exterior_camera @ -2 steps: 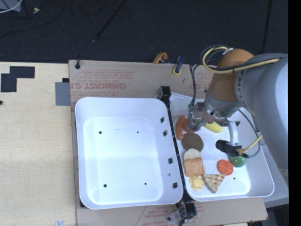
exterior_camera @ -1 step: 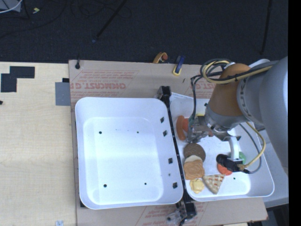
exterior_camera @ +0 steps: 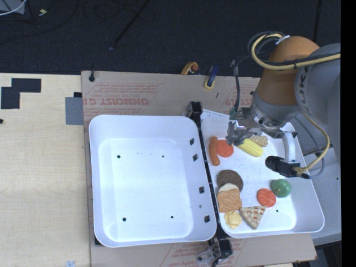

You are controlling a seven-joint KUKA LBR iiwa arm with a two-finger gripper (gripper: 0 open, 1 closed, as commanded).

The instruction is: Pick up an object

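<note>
My gripper point(exterior_camera: 236, 134) hangs low over the back of the right bin point(exterior_camera: 295, 218). Just below and left of it lie a red tomato point(exterior_camera: 225, 149) and an orange sausage point(exterior_camera: 213, 151). A yellow corn cob point(exterior_camera: 251, 147) lies just to its right. Nothing shows as held. Nearer the front of the bin are a brown patty point(exterior_camera: 230, 178), a tan bun point(exterior_camera: 228, 198), a second red tomato point(exterior_camera: 266, 197), a green ball point(exterior_camera: 282, 188), a pizza slice point(exterior_camera: 253, 216) and a small yellow piece point(exterior_camera: 233, 220).
The left bin point(exterior_camera: 146, 128) stands beside the right one, with a black divider rail point(exterior_camera: 201, 166) between them. The grey arm with its orange band point(exterior_camera: 283, 74) comes in from the upper right over the right bin's back corner. Cardboard point(exterior_camera: 139, 96) lies under both bins.
</note>
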